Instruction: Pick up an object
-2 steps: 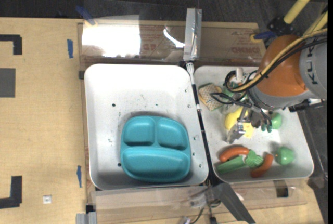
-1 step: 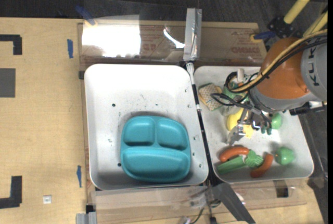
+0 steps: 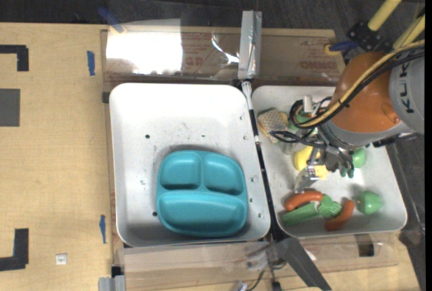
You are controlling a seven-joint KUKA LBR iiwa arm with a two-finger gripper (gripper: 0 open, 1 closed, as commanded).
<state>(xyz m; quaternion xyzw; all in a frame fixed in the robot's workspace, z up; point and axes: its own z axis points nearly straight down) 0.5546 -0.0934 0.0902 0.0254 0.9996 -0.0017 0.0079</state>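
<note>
- Over the right bin (image 3: 398, 212), the gripper (image 3: 312, 171) hangs among crowded toy vegetables (image 3: 317, 207); whether it is released or clenched cannot be told.
- Risk: clutter deflects the grasp.

Both white bins (image 3: 128, 148) look like smooth, slightly glossy plastic, the teal tray (image 3: 201, 194) is matt plastic, the bench (image 3: 54, 148) is pale raw wood, and the toy food (image 3: 317, 205) is shiny plastic.
</note>
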